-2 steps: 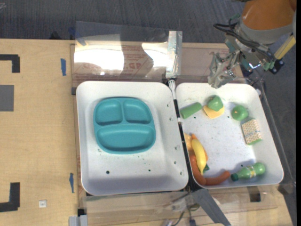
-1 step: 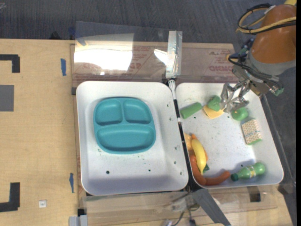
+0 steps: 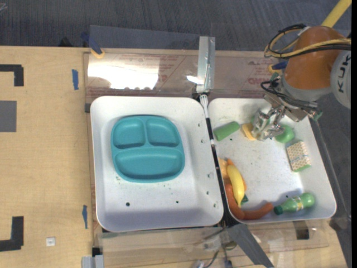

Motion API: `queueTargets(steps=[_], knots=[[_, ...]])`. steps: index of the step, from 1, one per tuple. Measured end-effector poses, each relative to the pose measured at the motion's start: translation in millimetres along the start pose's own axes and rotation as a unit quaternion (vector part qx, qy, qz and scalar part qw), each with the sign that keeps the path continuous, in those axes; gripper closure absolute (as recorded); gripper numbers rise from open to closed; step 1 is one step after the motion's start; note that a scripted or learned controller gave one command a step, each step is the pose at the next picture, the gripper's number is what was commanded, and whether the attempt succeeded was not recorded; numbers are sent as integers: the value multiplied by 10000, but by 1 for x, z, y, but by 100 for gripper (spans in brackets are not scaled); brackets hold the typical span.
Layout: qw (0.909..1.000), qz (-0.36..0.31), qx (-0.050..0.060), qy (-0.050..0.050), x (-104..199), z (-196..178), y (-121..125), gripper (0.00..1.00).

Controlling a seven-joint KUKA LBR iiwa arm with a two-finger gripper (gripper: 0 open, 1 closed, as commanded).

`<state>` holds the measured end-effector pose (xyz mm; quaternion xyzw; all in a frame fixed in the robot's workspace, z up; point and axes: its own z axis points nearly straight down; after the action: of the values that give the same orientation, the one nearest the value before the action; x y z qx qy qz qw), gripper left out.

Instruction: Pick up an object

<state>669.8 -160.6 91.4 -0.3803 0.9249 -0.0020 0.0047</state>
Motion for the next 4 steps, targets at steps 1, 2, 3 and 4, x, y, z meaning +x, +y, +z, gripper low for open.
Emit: queueTargets(steps=[1, 2, 3, 4], knots=[[9996, -288, 15, -3, -5, 0, 4, 100], [9907, -1361, 14, -5, -15, 0, 15, 100], [9906, -1365, 9, -5, -16, 1, 16, 0], [9878, -1559, -17, -10, -26, 2, 66, 0]])
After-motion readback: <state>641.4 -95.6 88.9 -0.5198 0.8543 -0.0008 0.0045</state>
